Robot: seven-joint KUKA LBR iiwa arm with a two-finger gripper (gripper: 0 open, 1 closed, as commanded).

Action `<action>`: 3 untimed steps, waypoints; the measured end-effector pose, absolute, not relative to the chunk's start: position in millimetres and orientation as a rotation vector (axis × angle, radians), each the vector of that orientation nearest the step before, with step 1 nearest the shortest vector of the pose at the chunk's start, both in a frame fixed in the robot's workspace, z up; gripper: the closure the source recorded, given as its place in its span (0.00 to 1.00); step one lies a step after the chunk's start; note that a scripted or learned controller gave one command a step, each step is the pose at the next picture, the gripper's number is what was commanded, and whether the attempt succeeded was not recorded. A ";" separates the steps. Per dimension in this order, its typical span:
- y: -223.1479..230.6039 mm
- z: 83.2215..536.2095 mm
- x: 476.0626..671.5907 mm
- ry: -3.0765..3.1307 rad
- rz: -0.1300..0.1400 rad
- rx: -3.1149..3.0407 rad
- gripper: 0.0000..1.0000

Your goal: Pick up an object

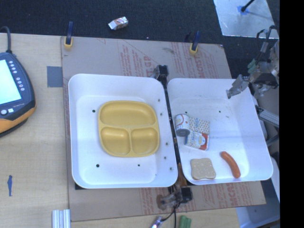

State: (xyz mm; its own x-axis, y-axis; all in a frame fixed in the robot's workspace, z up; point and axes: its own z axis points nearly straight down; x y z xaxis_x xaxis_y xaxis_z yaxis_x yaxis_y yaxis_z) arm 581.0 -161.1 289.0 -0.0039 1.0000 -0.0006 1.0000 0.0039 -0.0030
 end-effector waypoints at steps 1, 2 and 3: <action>-120.5 142.0 534.2 -2.225 0.005 -2.215 0.00; -118.6 95.7 559.9 -2.230 0.003 -2.223 0.00; -144.3 95.1 479.3 -2.233 -0.006 -2.221 0.00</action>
